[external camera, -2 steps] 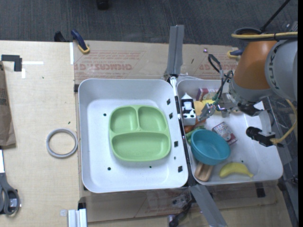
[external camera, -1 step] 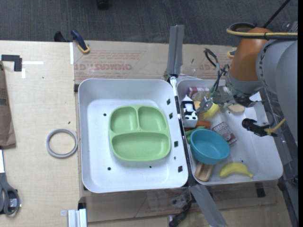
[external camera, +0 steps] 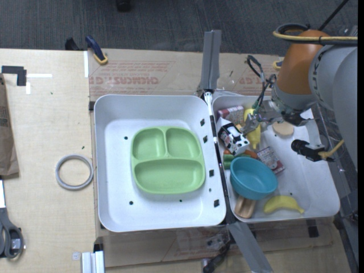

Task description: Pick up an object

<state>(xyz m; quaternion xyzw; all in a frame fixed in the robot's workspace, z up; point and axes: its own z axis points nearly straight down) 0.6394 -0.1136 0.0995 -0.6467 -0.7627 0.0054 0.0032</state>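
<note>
In the right bin (external camera: 318, 198), nearest the camera, a banana (external camera: 284, 205) lies just beside a blue bowl (external camera: 252, 177). Farther back, the gripper (external camera: 255, 120) hangs low over a yellow object (external camera: 251, 131) among the clutter, near a green divided plate (external camera: 168, 160) in the left bin (external camera: 108, 152).

The worktop (external camera: 51, 112) is pale wood. Two white bins sit on it side by side: the left bin (external camera: 108, 175) and the right bin (external camera: 318, 192), touching along a shared edge. Left of the bins lies a grey ring (external camera: 74, 172). A blue clamp (external camera: 96, 49) rests near the far edge, a brown bag (external camera: 7, 135) at the left edge, and scissors (external camera: 8, 238) at the near left corner.
</note>
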